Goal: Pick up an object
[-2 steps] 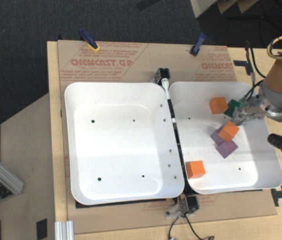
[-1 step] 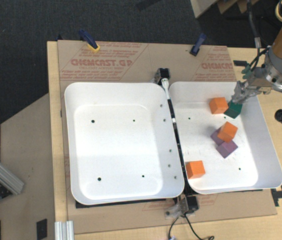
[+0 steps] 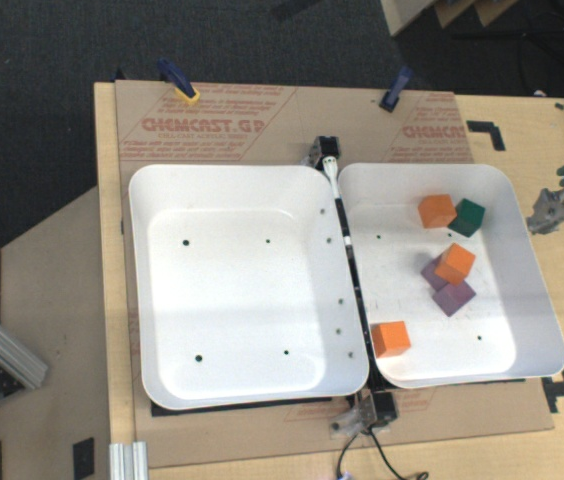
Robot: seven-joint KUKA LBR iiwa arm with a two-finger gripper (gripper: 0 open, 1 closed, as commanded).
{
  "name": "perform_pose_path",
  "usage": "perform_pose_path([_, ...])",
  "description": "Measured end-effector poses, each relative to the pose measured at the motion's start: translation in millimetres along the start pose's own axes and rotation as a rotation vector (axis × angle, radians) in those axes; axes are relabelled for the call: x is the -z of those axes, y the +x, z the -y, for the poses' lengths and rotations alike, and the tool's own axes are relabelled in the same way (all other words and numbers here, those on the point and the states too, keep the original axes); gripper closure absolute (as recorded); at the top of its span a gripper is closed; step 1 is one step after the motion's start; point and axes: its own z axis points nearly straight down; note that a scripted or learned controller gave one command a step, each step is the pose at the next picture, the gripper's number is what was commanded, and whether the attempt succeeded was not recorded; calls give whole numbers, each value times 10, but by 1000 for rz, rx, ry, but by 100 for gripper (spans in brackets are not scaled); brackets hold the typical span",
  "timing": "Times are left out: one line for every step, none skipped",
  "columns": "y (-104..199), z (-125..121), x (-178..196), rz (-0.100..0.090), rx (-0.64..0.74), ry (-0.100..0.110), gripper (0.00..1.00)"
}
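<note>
Gripper (image 3: 559,206), at 3 o'clock outside the right bin (image 3: 522,368); grasp state cannot be told. Approach the lone orange cube (image 3: 391,338) at the bin's 7 o'clock: it probably allows cleaner finger clearance than the cluster.

Landmark: right bin (image 3: 522,268). Its centre is obstructed by clustered blocks: orange (image 3: 437,210), green (image 3: 468,217), orange (image 3: 455,263), two purple (image 3: 451,295). A lone orange block (image 3: 391,338) occupies its near-left corner. Left of it, the left bin (image 3: 162,298) offers unobstructed access.
</note>
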Motion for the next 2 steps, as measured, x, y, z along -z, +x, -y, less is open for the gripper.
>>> perform_pose_path([442,47,717,-3,13,-8,100])
perform_pose_path([33,-145,815,0,6,-5,100])
